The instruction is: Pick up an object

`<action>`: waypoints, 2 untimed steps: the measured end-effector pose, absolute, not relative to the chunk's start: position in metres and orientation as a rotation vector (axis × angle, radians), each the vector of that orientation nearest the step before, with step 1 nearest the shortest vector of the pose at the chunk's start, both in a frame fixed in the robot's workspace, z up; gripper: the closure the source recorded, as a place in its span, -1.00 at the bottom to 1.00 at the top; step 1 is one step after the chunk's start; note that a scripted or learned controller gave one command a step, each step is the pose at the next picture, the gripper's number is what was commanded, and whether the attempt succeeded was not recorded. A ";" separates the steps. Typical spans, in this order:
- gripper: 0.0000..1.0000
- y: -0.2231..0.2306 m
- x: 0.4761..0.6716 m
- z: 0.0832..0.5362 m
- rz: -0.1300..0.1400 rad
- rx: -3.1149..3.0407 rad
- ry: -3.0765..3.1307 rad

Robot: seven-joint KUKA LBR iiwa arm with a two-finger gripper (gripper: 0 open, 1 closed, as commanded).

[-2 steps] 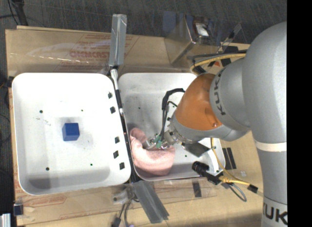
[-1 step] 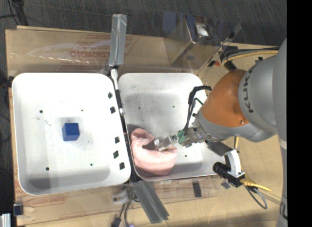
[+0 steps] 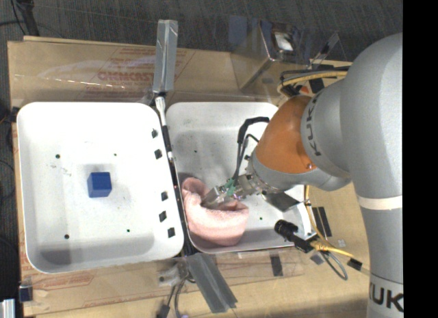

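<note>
A pink, soft, rounded object (image 3: 213, 222) lies in the near left corner of the right bin (image 3: 205, 122). My gripper (image 3: 220, 196) reaches down from the right and sits right at the pink object's upper edge, touching or pressing into it. A small blue cube (image 3: 100, 184) rests in the middle of the left bin (image 3: 48, 122), far from the gripper.
The grey arm with its orange band (image 3: 291, 142) covers the right half of the right bin. A divider with black clips (image 3: 164, 173) runs between the bins. Cardboard (image 3: 89, 70) lies behind the bins.
</note>
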State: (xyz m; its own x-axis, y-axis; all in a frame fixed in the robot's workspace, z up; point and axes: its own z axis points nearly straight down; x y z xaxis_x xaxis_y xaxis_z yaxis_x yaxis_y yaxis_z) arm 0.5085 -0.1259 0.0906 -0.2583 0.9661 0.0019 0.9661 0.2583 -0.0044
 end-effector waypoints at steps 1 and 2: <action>1.00 -0.125 0.509 0.100 0.004 -1.904 -2.492; 1.00 -0.082 0.555 0.239 0.000 -1.772 -2.595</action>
State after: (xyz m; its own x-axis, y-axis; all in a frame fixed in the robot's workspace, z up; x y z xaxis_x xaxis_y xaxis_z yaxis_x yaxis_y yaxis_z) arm 0.5546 -0.0816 0.2385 -0.3640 0.9314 -0.0003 0.9314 0.3640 0.0005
